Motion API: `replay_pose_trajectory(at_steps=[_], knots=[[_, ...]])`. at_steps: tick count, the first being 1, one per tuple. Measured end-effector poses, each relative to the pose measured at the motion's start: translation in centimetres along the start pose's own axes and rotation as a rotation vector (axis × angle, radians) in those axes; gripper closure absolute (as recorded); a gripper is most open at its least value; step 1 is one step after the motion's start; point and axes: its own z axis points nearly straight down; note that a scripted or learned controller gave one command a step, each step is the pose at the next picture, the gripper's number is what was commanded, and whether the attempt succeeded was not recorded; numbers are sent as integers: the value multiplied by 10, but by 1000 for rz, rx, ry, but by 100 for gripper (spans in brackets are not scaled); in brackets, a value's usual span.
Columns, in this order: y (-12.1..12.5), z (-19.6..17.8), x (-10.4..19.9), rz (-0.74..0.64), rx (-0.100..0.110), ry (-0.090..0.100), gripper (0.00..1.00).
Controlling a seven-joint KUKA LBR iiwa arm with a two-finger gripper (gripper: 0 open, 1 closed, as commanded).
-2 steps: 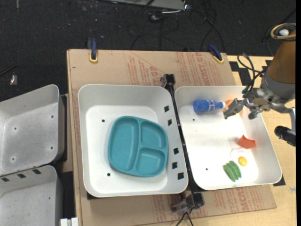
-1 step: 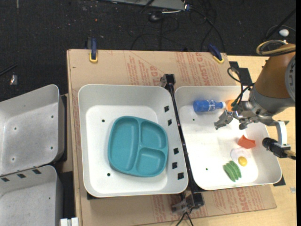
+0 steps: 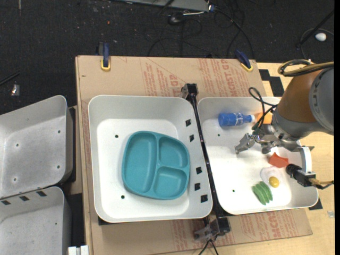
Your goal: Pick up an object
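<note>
Nearest the camera, at the front of the right bin [image 3: 228, 206], lie a green pod-shaped toy [image 3: 262, 192] and a fried-egg toy [image 3: 271, 178], close together. Just behind them a small red piece [image 3: 278, 160] sits partly under the arm [image 3: 305, 108], and a blue bottle [image 3: 234, 119] lies on its side toward the back of the same bin, well apart from the others. The left bin [image 3: 106, 142] holds a teal divided tray [image 3: 156, 165].

Hovering low in the right bin, between the bottle and the egg, the end effector [image 3: 254, 141] has its fingers spread, with nothing between them.

Any of the small pieces could serve. They look like light, stiff plastic, likely smooth and prone to skidding on the white floor. The bottle seems the easiest: round and firm, best taken across its body at mid-length, though it may roll. The egg is flat and offers little edge; the pod is narrow and should be pinched across its width.
</note>
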Motion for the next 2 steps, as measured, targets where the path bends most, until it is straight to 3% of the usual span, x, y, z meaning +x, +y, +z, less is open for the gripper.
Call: replay_pose_trajectory(at_steps=[1,2], knots=[[1,-12,0,0,-3,-1,100],[-8,-66,2,1,-6,-2,100]])
